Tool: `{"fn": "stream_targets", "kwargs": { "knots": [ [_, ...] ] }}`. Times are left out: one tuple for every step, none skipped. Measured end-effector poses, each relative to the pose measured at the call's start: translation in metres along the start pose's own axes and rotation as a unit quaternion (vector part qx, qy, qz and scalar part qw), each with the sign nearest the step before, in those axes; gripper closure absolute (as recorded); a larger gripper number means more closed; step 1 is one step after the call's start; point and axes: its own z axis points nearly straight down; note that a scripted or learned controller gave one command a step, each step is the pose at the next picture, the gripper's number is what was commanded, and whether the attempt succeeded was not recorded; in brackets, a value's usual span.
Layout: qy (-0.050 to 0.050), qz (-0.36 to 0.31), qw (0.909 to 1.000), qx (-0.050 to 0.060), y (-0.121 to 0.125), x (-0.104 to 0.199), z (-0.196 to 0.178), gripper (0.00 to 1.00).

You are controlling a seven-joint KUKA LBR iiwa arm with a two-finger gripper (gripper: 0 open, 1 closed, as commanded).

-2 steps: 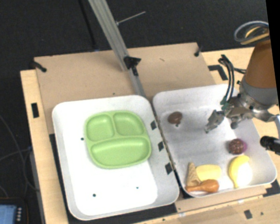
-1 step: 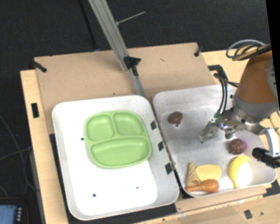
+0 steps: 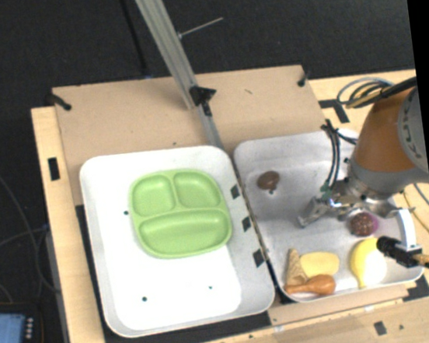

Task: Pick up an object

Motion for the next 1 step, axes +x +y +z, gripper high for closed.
{"fn": "stream_targets", "kwargs": {
  "knots": [
    [0.000, 0.002, 1.0000, -0.003, 0.0015, -0.0012, -0.0132, 1.00]
  ]
}}
